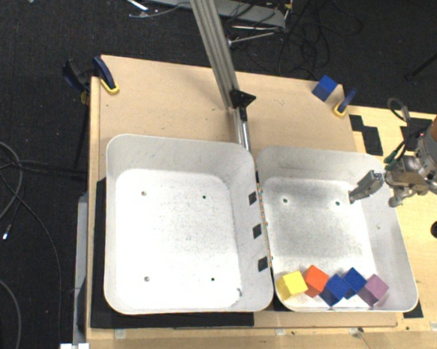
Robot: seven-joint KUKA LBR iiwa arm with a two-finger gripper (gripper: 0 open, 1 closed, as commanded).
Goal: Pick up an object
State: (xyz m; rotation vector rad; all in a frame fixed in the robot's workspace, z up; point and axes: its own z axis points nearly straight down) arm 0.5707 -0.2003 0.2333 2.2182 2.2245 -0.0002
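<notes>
Nearest to the camera you see a row of small blocks in the near corner of the right white plastic bin (394, 244): a yellow cube (293, 284), an orange cube (316, 278), two dark blue cubes (344, 284) touching each other, and a pale purple cube (375, 289). They sit close together along the near wall, each one touching or almost touching its neighbour.

From the two-finger gripper (381, 184), all these blocks lie toward the camera and below it, across the bare speckled floor of the same bin. The gripper hangs at the far right side of this bin, near the rim, and it is well apart from the row. The purple cube is almost directly in front of the gripper; the yellow cube is further away, toward the other bin.

You see one dark finger (365, 186) pointing out to the middle of the bin, but I cannot tell if the fingers are spread or closed. Nothing is visible between them.

In my judgement, the coming move is a travel toward the near wall and then down. The tight packing and the wall can make the grasp difficult.
</notes>
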